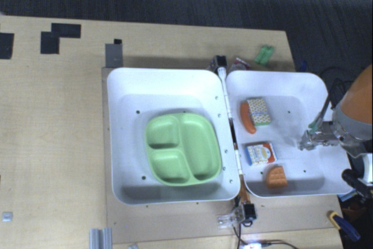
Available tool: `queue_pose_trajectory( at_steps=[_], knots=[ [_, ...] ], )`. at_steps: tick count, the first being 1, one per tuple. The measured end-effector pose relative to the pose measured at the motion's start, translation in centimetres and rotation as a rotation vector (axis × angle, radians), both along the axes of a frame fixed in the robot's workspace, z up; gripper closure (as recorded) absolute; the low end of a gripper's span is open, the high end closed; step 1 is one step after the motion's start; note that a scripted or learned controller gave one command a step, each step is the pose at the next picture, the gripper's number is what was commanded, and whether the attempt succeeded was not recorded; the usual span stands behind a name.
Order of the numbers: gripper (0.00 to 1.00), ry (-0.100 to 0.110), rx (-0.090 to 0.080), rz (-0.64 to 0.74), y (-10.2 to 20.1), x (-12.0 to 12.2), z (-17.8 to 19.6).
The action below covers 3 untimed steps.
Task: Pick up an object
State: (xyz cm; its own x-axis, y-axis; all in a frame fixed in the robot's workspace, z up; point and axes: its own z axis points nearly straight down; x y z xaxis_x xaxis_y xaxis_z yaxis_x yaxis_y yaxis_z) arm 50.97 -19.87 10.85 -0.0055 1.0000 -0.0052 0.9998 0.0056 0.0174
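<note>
Gripper low over right bin, jaw state too small to tell, arm cut off at right edge; sponge, sausage, carton, bread lie left of it.

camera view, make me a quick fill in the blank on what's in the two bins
1. The green divided plate lies in the ____ bin.
2. That plate has ____ compartments.
3. The gripper hangs over the ____ bin, beside the small printed box.
4. The orange sponge-like block lies nearest that bin's ____ wall.

Missing words: left; three; right; front
</note>
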Motion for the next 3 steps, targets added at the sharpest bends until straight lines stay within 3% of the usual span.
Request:
queue_pose_trajectory(
  at_steps=[1,2,3],
  knots=[
    [0.00,0.000,0.000,0.000,0.0,0.0,0.0],
    [0.00,0.009,0.002,-0.003,4.6,-2.0,-2.2],
    [1.00,0.003,0.001,-0.002,4.6,-1.8,-1.0]
  ],
)
